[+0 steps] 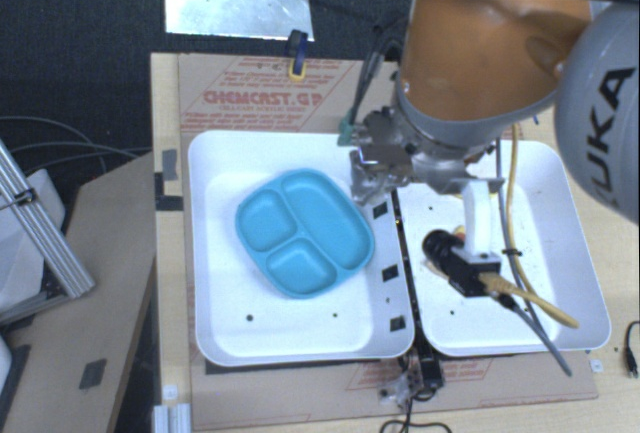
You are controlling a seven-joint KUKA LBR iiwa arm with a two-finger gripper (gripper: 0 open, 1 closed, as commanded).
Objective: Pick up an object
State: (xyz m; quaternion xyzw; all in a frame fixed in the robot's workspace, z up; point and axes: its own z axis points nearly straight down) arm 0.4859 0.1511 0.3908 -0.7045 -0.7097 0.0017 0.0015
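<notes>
Over the ridge where the two bins meet hangs my pincer [372,183], just off the rim of the blue divided plate [303,232]. Whether it is released or clenched I cannot tell; the wrist hides it. That plate lies in the left bin [230,326], toward eight o'clock from me, its long axis running from ten o'clock to four. Reaching it would, I judge, call for a short shift that way.
</notes>
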